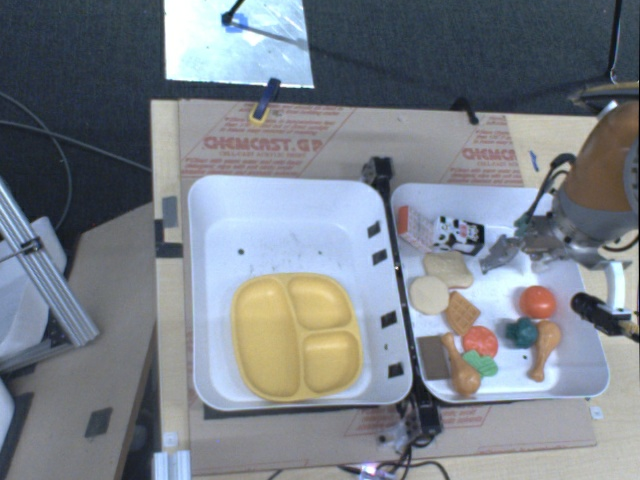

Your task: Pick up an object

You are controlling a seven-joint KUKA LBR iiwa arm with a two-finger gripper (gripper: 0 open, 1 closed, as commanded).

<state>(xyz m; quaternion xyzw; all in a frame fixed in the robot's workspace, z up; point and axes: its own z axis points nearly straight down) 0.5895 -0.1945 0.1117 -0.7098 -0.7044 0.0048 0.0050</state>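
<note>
Two white bins sit side by side on a cardboard-topped bench (pixel 330 133). Biggest is the left bin (pixel 290 203), and in its near half lies a yellow tray (pixel 297 333) with three compartments. The right bin (pixel 500 203) is narrower and carries all the small stuff.

Over that bin's far right edge hangs the arm (pixel 610 178), grey with its orange band, reaching in from the right. Its gripper (pixel 500 255) points left and down, above bare bin floor just right of the carton; nothing sits between the fingers, and I cannot tell how far apart they stand.

Down in size from there: a milk carton (pixel 445 233) with cow patches lies on its side near the far left corner. Just below it rests a pale bread slice (pixel 448 267), then a round cookie (pixel 430 294), touching or nearly so. A waffle cracker (pixel 461 312) lies beside the cookie. A brown block (pixel 433 357) sits by the left wall, with a drumstick (pixel 460 366) next to it. A red tomato (pixel 480 341) sits on green leaves (pixel 482 364). To the right are an orange ball (pixel 538 301), a dark green piece (pixel 520 332) and a second drumstick (pixel 545 348), well apart from the gripper.
</note>
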